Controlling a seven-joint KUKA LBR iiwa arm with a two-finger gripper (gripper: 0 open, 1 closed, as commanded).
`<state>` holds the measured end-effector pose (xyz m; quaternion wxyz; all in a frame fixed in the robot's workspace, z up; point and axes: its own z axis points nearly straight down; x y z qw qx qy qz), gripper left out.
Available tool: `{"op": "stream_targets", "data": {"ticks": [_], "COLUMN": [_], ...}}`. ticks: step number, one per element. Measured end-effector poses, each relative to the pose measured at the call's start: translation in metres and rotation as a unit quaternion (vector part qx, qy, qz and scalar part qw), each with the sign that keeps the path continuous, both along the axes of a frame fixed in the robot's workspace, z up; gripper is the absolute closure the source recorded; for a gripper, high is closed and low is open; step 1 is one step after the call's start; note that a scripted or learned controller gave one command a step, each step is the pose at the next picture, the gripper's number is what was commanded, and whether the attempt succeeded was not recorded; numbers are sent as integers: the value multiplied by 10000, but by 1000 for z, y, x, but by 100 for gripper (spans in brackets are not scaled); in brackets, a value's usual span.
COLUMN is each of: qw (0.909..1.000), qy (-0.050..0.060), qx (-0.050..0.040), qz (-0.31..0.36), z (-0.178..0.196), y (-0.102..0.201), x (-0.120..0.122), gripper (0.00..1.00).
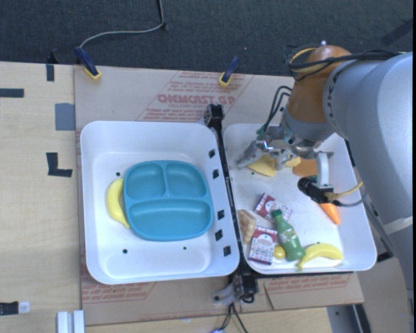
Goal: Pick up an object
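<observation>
- My gripper is down in the right bin, upper-left part, w/ my grey arm and orange band coming in from the right above it.
- Fingertips sit right at a yellow wedge-shaped piece, touching or just over it; can't tell if fingers are spread or closed, and can't see anything clamped betw. them.
- An orange flat piece lies just right of the wedge, partly under my wrist.
- Carrot lies by the bin's right side, next to a black cable end hanging off my arm.
- Lower in same bin: red-white packet, green bottle lying tilted, 2nd red-white packet left of it, tan bread-like item along the left wall, yellow banana near the front edge, touching the bottle's base.
- Left bin: blue divided plate in the middle, another banana tucked against its left rim.
- Both bins rest on cardboard sheet on the bench.
</observation>
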<state>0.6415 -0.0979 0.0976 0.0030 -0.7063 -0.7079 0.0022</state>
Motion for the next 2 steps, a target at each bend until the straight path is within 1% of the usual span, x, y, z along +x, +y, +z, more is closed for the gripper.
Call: {"op": "stream_targets", "data": {"ticks": [1, 2], "qw": [10000, 10000], "qy": [-40, 11], "qx": [-20, -22], "qz": [-3, 3], "z": [-14, -8], "y": [1, 0], "x": [8, 7], "gripper": [0, 100]}}
